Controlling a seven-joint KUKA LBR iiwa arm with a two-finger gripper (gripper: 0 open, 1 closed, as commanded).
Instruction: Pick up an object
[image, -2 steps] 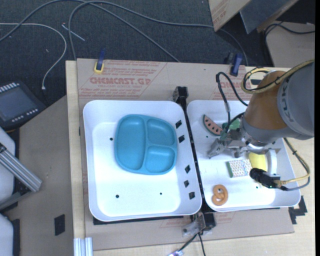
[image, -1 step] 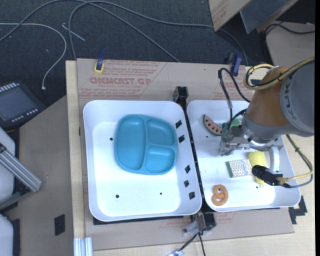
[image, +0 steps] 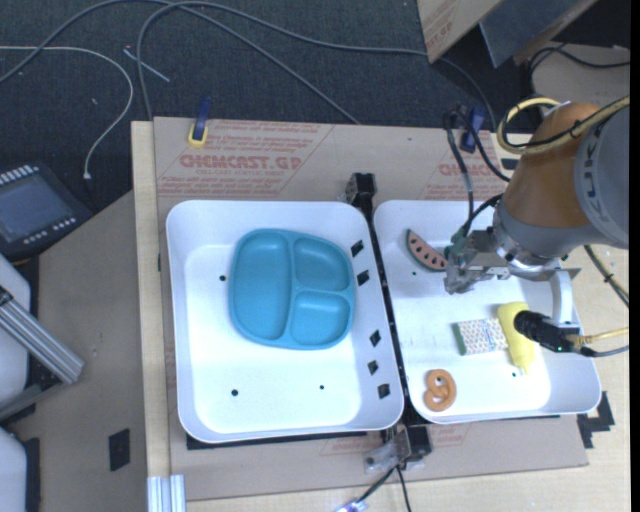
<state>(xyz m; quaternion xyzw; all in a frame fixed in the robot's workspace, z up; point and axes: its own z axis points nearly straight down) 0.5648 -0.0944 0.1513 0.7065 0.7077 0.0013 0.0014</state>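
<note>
hovering in the right bin (image: 570, 395), the gripper (image: 462, 272) carries nothing i can see. melon slice (image: 426, 251) lies just to its left, long axis slanting toward it.

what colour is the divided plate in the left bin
Light blue, plain with no pattern; the divided plate shows clearly in the camera view.

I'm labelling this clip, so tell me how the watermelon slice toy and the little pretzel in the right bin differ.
The watermelon slice is a red curved wedge with a green edge; the pretzel is a tan-orange looped knot. The slice lies near the right bin's far left corner, close to the gripper; the pretzel lies by the near rim, away from it. Both are small toys lying flat.
</note>
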